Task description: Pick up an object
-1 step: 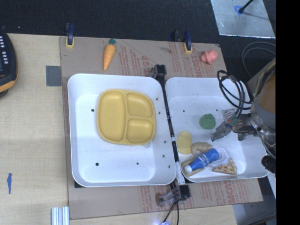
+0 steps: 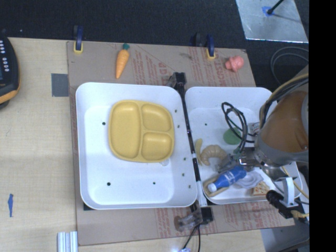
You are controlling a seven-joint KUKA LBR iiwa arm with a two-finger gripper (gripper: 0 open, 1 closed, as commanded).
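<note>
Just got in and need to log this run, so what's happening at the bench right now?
The arm reaches in from the right, low over the right bin, with its gripper down among the clutter there: a blue tube, a tan croissant-shaped piece and a green item. Whether it has hold of anything can't be made out. The left bin holds a yellow divided plate. A toy carrot lies outside the bins.

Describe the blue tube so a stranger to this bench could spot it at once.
Look at the right bin, the one the arm reaches into. Near its front edge, just below the tan croissant and beside the hand, lies the tube, slanted. It is the only bright blue thing in the bin, with a white cap at its lower left end.
</note>
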